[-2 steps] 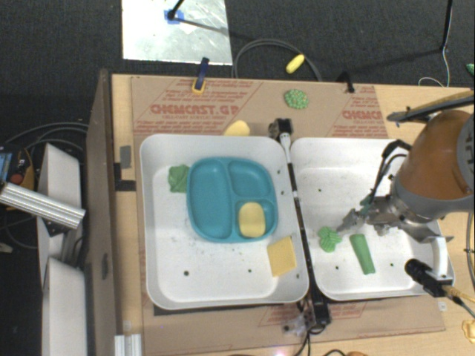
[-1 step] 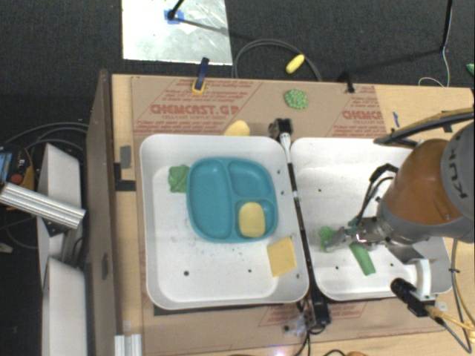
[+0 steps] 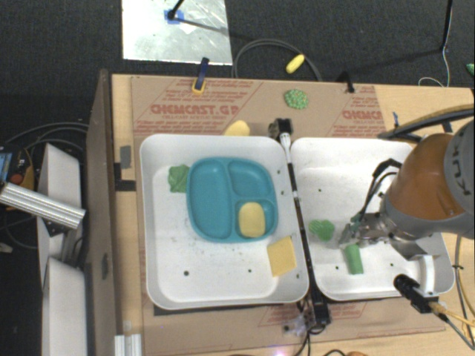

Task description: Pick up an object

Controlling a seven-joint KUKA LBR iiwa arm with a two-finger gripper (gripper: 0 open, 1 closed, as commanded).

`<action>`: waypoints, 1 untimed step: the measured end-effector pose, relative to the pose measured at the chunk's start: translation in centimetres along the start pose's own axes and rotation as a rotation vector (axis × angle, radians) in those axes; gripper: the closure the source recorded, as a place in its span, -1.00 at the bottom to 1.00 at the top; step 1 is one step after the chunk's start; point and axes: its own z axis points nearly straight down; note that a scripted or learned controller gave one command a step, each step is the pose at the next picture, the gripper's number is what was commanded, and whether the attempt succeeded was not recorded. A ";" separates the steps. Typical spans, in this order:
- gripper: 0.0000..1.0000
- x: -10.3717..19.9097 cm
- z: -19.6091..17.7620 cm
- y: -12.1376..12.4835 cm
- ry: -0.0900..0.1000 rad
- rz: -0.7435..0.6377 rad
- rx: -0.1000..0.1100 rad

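Green is the colour that matters at centre right of the frame: a small green block (image 3: pixel 354 259) lies on the floor of the right-hand white bin (image 3: pixel 334 162), just below the pincer (image 3: pixel 356 232), and a leafy green lump (image 3: pixel 322 230) sits just to its left, near the divider between the bins. The grey arm with its orange band (image 3: pixel 427 184) reaches in from the right and bends down over that spot. I cannot tell how far the pincer stands apart or whether it has hold of anything; dark cabling and the wrist body hide the tips, and the block seems to rest on the bin floor rather than between them. The likeliest failure, as I judge it, is a close that lands beside the block instead of around it, since the block lies slightly below and to one side of the tips; a push could skid it along the smooth white floor toward the lower rim. A second risk is catching the leafy lump along with the block, or instead of it, because the two lie near each other. The left bin (image 3: pixel 159 221), with its blue divided plate (image 3: pixel 215 199), yellow lump (image 3: pixel 251 219) and pale yellow slice (image 3: pixel 281 256), lies well apart and seems safe from the arm
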 end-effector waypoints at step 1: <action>1.00 5.9 -9.2 3.1 0.000 -0.012 -0.003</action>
